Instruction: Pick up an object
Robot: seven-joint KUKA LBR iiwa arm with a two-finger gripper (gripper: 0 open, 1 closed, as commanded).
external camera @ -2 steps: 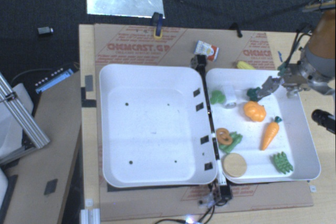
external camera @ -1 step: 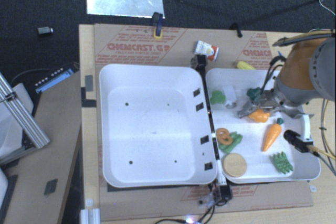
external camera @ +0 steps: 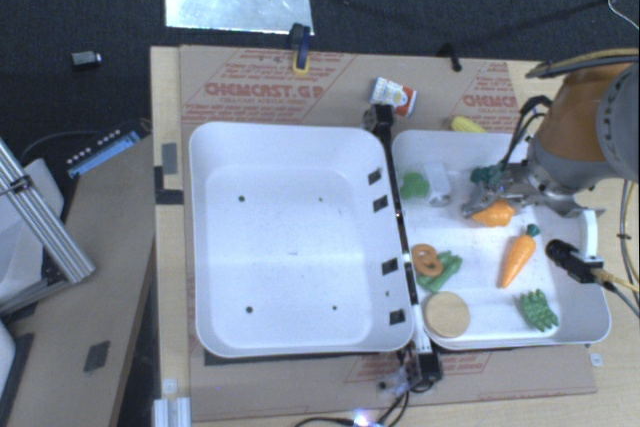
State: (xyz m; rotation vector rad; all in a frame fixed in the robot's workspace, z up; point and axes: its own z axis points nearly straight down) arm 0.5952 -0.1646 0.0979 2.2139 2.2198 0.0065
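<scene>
Cardboard covers the bench under two white bins; the left bin [external camera: 290, 235] lies well off to my pincer's left, all bare floor. My pincer [external camera: 482, 199] hangs low in the right bin [external camera: 590, 315], near its far wall, and I cannot tell how its fingers stand. A small orange piece [external camera: 494, 213] touches it just on the near side, whether gripped or not I cannot tell. Beyond that lies a carrot [external camera: 517, 258], then a green leafy piece [external camera: 537, 311] by the near right corner. To my left sit a green lump [external camera: 414, 184], an orange ring [external camera: 427, 260] and a tan disc [external camera: 447, 313] along the dividing rim.
</scene>
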